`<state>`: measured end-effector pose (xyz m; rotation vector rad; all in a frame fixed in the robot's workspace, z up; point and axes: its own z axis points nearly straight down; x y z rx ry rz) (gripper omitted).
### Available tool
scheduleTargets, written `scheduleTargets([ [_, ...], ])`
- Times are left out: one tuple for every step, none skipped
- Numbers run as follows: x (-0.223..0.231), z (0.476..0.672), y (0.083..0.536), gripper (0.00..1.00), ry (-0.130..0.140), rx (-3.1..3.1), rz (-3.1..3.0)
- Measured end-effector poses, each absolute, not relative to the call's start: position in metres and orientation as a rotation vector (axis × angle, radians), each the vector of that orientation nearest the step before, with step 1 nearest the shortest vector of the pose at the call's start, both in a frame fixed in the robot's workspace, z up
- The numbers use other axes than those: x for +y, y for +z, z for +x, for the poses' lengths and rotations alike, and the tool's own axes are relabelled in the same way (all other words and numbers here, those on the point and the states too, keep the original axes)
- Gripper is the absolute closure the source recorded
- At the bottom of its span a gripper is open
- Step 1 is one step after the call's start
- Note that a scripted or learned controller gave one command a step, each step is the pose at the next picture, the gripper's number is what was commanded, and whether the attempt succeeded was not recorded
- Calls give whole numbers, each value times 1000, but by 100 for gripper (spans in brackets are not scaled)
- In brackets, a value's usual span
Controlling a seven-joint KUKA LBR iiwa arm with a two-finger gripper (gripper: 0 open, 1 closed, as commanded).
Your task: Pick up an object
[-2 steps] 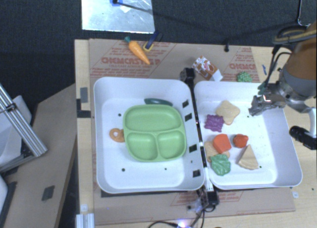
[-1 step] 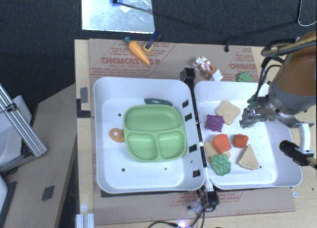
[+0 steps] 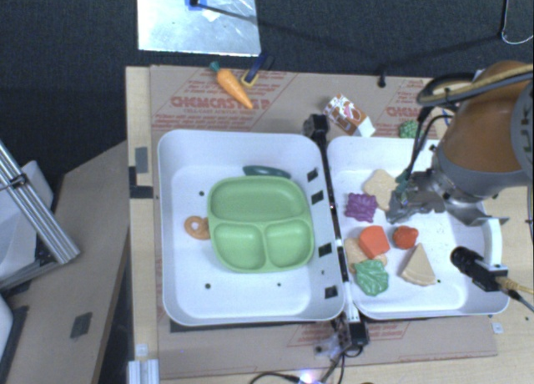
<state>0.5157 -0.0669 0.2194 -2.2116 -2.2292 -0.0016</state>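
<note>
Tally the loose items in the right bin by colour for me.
Right bin, visible items:
Purple: 1, purple piece
Red/orange: 2, orange block, red piece
Green: 1, green leafy piece
Tan: 3, tan piece, tan wedge, tan piece under the orange block
Total: 7
The gripper may hide more.

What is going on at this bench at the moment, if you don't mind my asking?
A grey and orange robot arm reaches in over the right bin, its pincer low among toy foods. It sits just above a red piece, with a purple piece and an orange block nearby. Nothing is visibly held yet. The left bin holds a green divided tray and a small pretzel.
</note>
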Motion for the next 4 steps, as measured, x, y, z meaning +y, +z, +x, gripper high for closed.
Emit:
scheduleTargets([
  [-72,516,229,100,-3,-2226,-2220],
  [-75,509,231,100,-2,-2224,-2220],
  [-65,514,232,100,-3,-2229,-2215],
  [-59,508,221,100,-1,-2227,-2217],
])
